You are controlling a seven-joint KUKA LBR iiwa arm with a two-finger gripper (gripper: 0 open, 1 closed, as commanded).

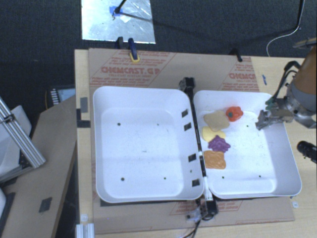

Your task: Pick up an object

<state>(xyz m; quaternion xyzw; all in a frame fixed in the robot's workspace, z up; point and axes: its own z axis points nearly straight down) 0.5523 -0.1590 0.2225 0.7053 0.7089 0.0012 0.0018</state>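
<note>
Several small objects lie in the right bin (277, 177) near its left wall: a tan flat piece (216, 119), a red-orange object (234, 113), a yellow piece (212, 134), a purple cluster (219, 144) and an orange piece (215, 159). My gripper (263, 120) hangs over the right bin's upper right part, to the right of the red-orange object and apart from it. Nothing shows between its fingers.
The left bin (143, 143) lies beside the right one, with a black clip strip (194, 133) along their shared wall. A shiny metal plate (118, 13) lies beyond the bench. An aluminium frame (17, 138) stands at the left edge.
</note>
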